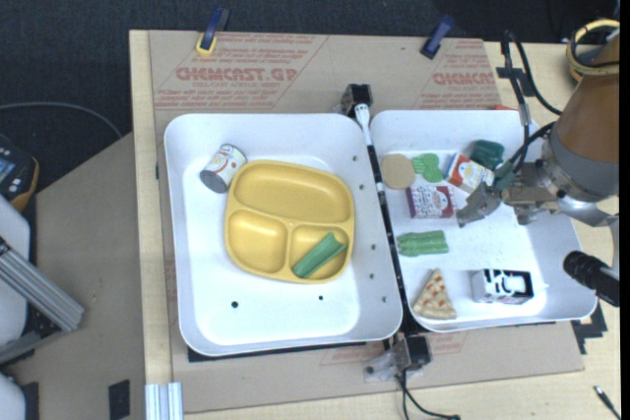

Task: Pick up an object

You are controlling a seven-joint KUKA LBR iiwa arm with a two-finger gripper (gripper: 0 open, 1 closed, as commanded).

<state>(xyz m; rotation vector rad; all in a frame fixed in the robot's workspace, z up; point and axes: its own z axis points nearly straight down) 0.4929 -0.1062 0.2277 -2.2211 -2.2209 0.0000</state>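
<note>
Pincer [479, 205] is seen open over the right bin [561, 305], nothing gripped, just beside the red packet [429, 202].

Gripper [479, 208] over right bin [551, 310], beside red packet [429, 202]

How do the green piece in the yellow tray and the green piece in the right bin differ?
The green piece in the yellow tray is smooth and lies diagonally in a compartment; the green piece in the right bin is bumpy-edged, lies level on the bin floor, and looks paler. Both are elongated green items.
</note>
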